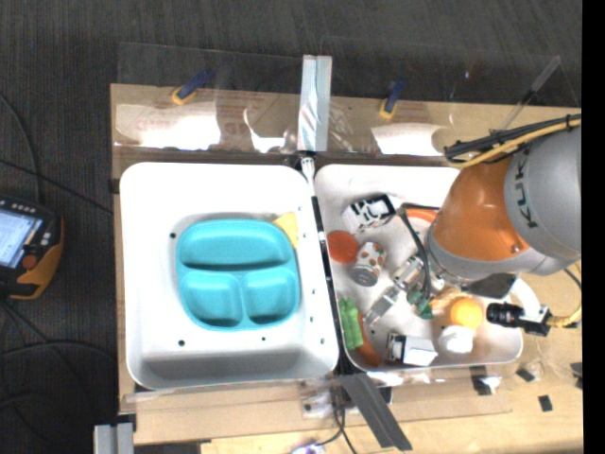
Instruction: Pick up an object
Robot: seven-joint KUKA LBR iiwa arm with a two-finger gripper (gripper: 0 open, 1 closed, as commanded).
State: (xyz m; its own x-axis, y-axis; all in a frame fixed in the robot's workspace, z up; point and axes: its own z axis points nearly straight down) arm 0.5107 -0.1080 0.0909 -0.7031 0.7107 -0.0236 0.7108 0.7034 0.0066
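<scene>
Fingers [388, 301] stand spread apart, low over the middle of the right bin [416, 180], with nothing caught between them. They sit at the end of the grey and orange arm [492, 220], which reaches in from 3 o'clock.

Just beside the fingers, toward 10 o'clock, lies a silver can [366, 274]. A small white cup with red spots [372, 253] touches the can at its 12 o'clock. An orange-red disc [340, 246] sits at the cup's 9 o'clock, close to the bin's left wall. At the bin's 12 o'clock lies a black and white piece [371, 209], well apart from the fingers. At 7 o'clock a green stick [352, 325] lies along the left wall, with a small orange piece [369, 354] near its lower end. At 6 o'clock lies a black and white box [408, 350]. At the fingers' 4 o'clock an orange ball [463, 310] sits close under the arm, and a white bottle [458, 340] lies just below it; whether the two touch I cannot tell.

At 9 o'clock of all this, the left bin [142, 253] holds a turquoise tray [236, 272] with three compartments, lying flat in its middle. A yellow piece [287, 225] shows at the tray's 1 o'clock corner. Both bins rest side by side on the wooden worktop [236, 412].
</scene>
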